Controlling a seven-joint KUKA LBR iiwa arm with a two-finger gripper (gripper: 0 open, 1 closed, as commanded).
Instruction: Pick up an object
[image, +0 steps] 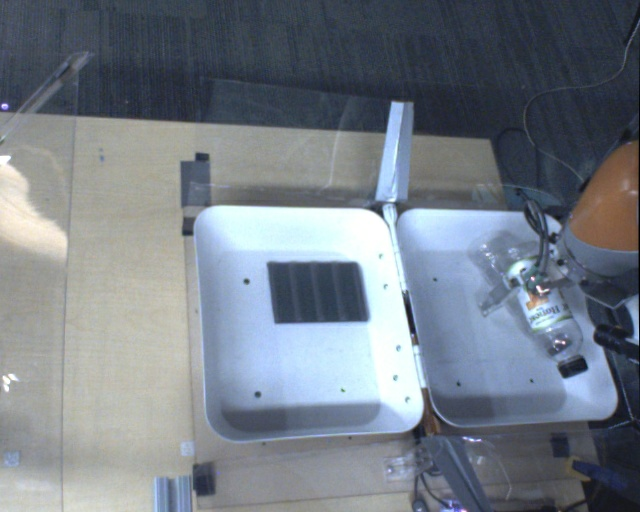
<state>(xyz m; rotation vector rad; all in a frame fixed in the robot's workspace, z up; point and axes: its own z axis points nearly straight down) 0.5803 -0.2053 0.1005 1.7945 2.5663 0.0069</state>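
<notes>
A small clear bottle (546, 314) with a white and green label and a black cap lies on its side in the right bin (450, 330), near that bin's right wall. A dark ribbed rectangular block (317, 292) lies flat in the middle of the left bin (225, 330). The arm, with its orange band (610, 212), reaches in from the right over the right bin. My gripper (505, 278) hangs low over the upper right part of that bin, just left of the bottle's upper end. It looks pale and blurred against the white floor.
A metal divider post (396, 150) rises behind the seam between the two bins. Black cables (545, 235) trail from the wrist at the right. Bare wooden bench (100, 330) stretches to the left of the bins.
</notes>
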